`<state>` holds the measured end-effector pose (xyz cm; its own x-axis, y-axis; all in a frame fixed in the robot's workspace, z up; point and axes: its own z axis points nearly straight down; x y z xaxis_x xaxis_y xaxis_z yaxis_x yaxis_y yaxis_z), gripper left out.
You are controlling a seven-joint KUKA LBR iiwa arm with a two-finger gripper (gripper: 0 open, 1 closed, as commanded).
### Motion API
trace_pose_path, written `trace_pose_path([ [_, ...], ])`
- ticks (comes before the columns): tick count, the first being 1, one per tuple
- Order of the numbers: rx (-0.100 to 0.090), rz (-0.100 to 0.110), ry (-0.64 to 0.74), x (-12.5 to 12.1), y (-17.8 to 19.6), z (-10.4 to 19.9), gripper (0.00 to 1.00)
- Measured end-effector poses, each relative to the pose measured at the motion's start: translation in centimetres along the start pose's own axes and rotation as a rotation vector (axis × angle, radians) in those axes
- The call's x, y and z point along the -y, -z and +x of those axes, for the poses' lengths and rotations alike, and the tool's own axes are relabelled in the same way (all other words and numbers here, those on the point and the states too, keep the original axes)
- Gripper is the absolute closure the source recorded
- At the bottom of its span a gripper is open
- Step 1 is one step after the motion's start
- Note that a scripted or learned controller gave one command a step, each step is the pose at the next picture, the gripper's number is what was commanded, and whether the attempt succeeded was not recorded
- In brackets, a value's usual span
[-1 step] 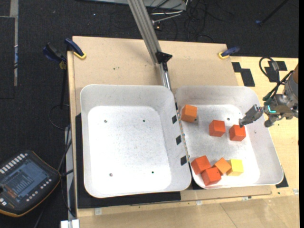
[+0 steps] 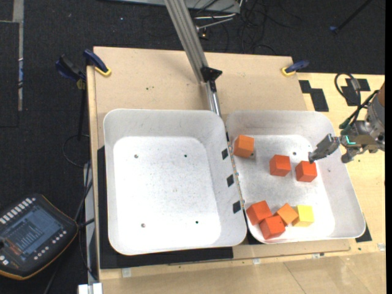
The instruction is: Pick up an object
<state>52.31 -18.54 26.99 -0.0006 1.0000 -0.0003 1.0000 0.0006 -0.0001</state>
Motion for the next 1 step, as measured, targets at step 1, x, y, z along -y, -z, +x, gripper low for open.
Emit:
trace_pose_path([
  [1, -0.002, 0.005, -0.002, 0.89, -5.87, -0.12, 0.0],
])
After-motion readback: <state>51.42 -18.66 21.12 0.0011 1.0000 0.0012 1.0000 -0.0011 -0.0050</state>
